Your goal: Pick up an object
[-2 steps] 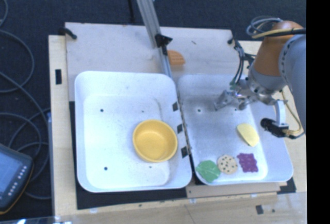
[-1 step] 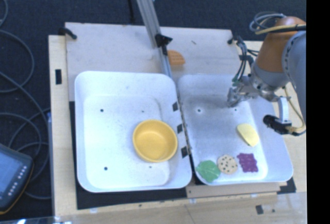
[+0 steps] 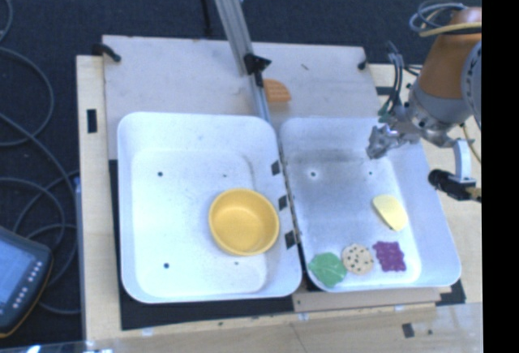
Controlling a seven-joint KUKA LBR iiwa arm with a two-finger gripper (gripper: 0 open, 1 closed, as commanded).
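Presently, an approach step is judged: the two-finger metal gripper (image 3: 378, 144), its opening not discernible, is held over the right white bin (image 3: 324, 181), well apart from the yellow wedge-shaped piece (image 3: 391, 212), toward which descent is required.

A yellow bowl (image 3: 243, 221) sits upright at centre frame. Lower right lie a yellow wedge (image 3: 390, 212), purple piece (image 3: 390, 256), cookie (image 3: 357, 259) and green disc (image 3: 328, 269).

A pale wooden bench (image 3: 93, 181) stands on dark carpet (image 3: 49, 2) (black cables (image 3: 32, 140) trail at left).
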